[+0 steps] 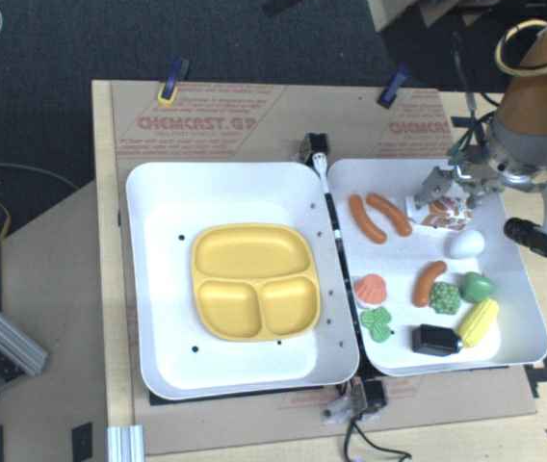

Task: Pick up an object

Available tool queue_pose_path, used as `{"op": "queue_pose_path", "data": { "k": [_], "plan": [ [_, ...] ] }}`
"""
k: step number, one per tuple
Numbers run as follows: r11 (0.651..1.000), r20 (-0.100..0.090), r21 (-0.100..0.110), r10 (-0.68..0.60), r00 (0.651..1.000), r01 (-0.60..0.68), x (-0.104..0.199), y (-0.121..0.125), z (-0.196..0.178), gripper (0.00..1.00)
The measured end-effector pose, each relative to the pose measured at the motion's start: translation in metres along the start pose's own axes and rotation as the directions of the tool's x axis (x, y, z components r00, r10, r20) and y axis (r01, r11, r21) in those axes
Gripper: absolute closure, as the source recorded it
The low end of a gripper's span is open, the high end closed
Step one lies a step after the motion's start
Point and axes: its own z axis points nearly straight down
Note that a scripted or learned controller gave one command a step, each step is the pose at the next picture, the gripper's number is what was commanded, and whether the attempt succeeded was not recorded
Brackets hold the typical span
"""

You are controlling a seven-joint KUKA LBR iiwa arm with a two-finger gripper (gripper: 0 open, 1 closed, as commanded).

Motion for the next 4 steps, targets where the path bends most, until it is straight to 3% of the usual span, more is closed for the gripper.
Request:
{"op": "queue_pose_path", "data": {
  "k": [1, 2, 3, 4],
  "plan": [
    [1.0, 0.005, -0.015, 0.002, 1.0, -0.002, -0.001, 0.003, 0.033, 0.0],
    [1.0, 0.003, -0.027, -0.002, 1.0, 0.002, 0.001, 0.007, 0.019, 1.0],
    [1.0, 0.004, -0.011, 0.001, 1.0, -0.001, -0.008, 0.004, -0.037, 1.0],
    [1.0, 0.004, -0.013, 0.0, 1.0, 0.0, -0.008, 0.005, -0.086, 1.0]
  ]
}}
